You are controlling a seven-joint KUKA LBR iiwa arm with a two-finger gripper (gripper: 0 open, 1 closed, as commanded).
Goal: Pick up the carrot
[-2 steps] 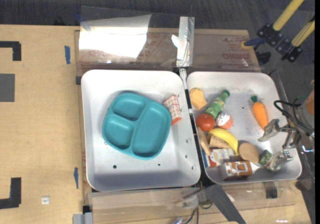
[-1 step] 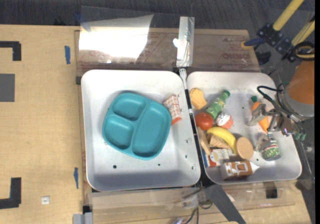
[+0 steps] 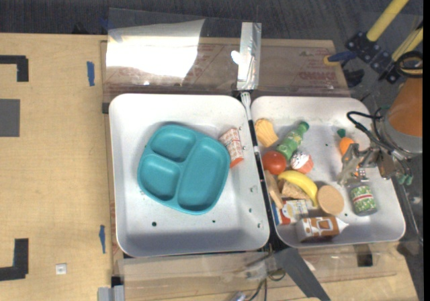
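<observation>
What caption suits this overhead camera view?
Gripper beside the carrot in the right bin; teal plate in the left.

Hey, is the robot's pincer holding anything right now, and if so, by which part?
Cannot be told. The pincer sits just below the small orange carrot in the right white bin, but no item visibly lies between its tips.

Teal divided plate (image 3: 183, 168) in the white left bin (image 3: 127, 226); orange carrot (image 3: 345, 145), yellow banana (image 3: 299, 183), red tomato (image 3: 274, 161), green bottle (image 3: 292, 140) nearby.

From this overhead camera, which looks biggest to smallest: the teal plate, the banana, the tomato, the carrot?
1. teal plate, by far
2. banana
3. tomato
4. carrot, partly hidden by the gripper, so its rank is unsure
</observation>
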